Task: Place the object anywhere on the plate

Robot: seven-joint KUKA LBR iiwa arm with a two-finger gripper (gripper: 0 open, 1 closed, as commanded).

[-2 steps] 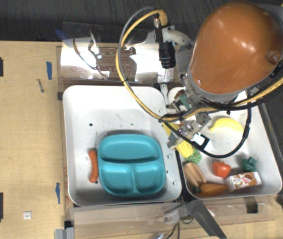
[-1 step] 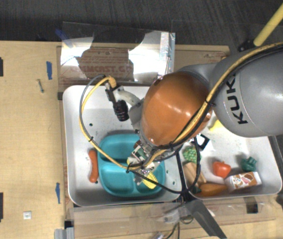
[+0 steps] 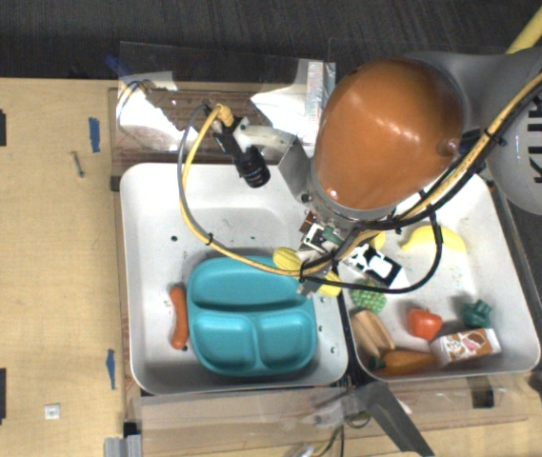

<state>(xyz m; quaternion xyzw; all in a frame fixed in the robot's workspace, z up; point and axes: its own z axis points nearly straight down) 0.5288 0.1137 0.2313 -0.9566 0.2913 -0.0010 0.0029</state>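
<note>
Setting: a tan bench top, seen from above, bearing two shallow white bins side by side.

Left white bin:
- teal plastic plate with three compartments, in the bin's lower half;
- orange-red sausage-shaped toy, lying lengthwise just beside the plate's left edge;
- small yellow object, at the plate's upper right rim, where a thin yellow cable also runs.

Right white bin:
- pale yellow curved piece, near the top;
- green bumpy item;
- tan bread-like roll;
- red round toy;
- dark green piece;
- orange carrot-shaped toy;
- small packet with a red and white label.

Arm: grey, with a large orange band, reaching in from the right across the divide between the bins.

Gripper: beneath the band, largely hidden by it; whether it is open or closed cannot be told.

Relation: the small yellow object sits just to the lower left of the gripper, very close; whether they touch cannot be told.
</note>
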